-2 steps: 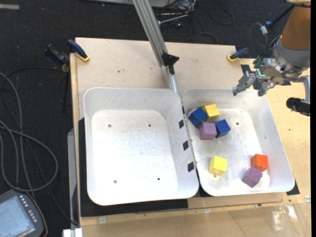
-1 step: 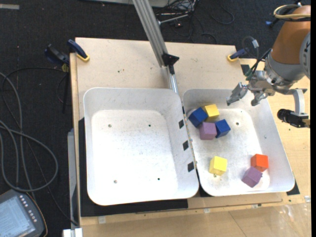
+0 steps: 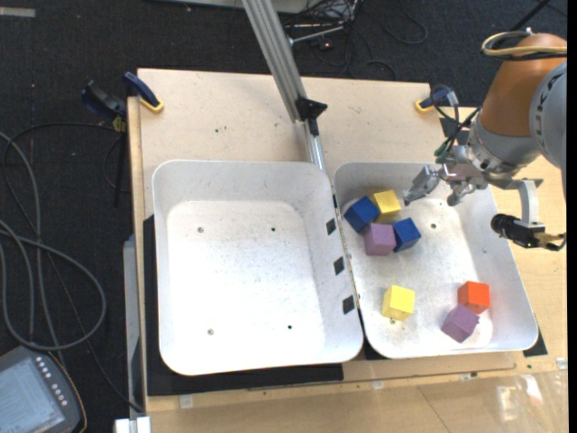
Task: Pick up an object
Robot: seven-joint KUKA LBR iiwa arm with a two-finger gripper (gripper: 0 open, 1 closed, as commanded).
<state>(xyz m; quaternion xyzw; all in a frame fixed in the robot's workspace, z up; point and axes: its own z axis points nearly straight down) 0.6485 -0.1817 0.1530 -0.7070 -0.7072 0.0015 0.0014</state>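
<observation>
In the right bin (image 3: 505,282) lie several small blocks. A cluster sits near its upper left: a blue block (image 3: 361,213), a yellow block (image 3: 387,204), a purple block (image 3: 380,239) and another blue block (image 3: 407,233). Lower down are a yellow block (image 3: 398,301), an orange block (image 3: 473,295) and a purple block (image 3: 461,323). My gripper (image 3: 437,188) hangs over the bin's upper part, just right of the cluster. Its fingers are spread open with nothing between them.
The left bin (image 3: 180,332) lies beside the right one. A slanted metal pole (image 3: 278,52) crosses the bench from the top toward the bins' shared edge. Clamps (image 3: 144,93) sit at the bench's back corners. The arm's orange band (image 3: 523,75) is at the upper right.
</observation>
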